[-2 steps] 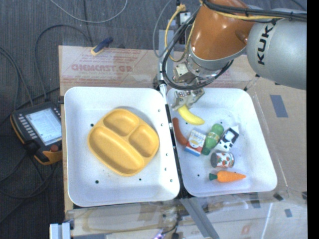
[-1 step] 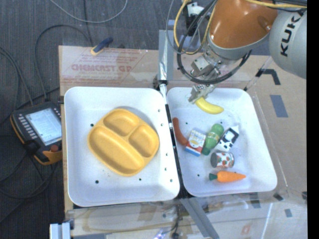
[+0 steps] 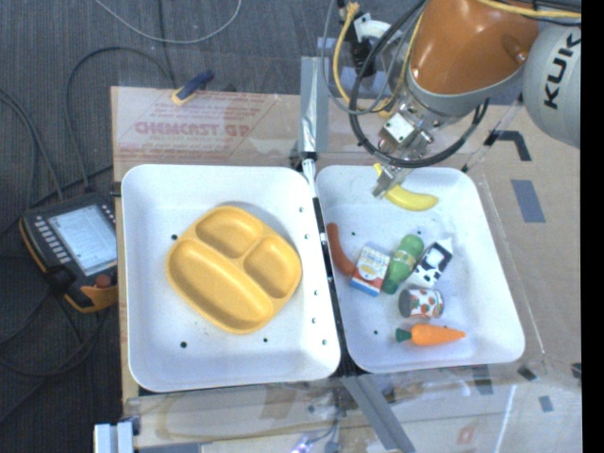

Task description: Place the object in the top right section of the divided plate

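Note:
A yellow divided plate [image 3: 236, 267] with three sections lies in the left white bin [image 3: 151, 347]. In the right bin [image 3: 491, 328] a yellow banana [image 3: 412, 199] lies near the far wall. My gripper [image 3: 385, 185] hangs right at the banana's left end, reaching down from the orange-banded wrist [image 3: 462, 36]. That end of the banana is hidden by the gripper, so I cannot tell whether it is touching it.
The right bin also holds a red sausage [image 3: 338, 248], a small carton [image 3: 370, 269], a green bottle [image 3: 404, 260], a black-and-white toy [image 3: 435, 260], a can [image 3: 420, 302] and a carrot [image 3: 429, 335]. A teach pendant [image 3: 71, 243] lies left of the bench.

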You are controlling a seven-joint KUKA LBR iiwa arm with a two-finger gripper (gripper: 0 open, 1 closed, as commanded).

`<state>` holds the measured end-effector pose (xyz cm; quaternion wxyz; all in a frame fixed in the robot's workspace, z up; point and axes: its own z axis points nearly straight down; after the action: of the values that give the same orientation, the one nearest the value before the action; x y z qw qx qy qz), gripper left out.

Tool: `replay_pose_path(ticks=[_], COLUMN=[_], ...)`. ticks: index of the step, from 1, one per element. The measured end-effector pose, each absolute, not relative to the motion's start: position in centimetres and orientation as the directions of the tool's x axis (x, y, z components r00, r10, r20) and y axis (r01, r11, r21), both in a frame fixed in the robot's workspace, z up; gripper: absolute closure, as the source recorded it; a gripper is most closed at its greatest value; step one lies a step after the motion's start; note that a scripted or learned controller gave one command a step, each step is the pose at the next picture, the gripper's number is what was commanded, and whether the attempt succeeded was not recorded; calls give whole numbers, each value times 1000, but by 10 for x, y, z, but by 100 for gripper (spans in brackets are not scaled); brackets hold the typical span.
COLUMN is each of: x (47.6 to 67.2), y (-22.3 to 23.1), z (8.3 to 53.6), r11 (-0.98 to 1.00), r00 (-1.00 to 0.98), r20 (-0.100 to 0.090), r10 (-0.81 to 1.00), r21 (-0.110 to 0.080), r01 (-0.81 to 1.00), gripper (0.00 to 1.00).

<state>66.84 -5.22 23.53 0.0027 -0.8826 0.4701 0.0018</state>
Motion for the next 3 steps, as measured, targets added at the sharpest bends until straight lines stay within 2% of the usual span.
replay_pose_path(ticks=[1, 2, 3], x=[668, 669, 668], y=[-97, -96, -72], z=[202, 235, 208], r11=[-672, -700, -910], r00=[672, 700, 910], r20=[-5, -4, -3], r10=[-741, -714, -415], r21=[-2, -4, -1], r01=[-741, -714, -415], gripper=[100, 100, 100])
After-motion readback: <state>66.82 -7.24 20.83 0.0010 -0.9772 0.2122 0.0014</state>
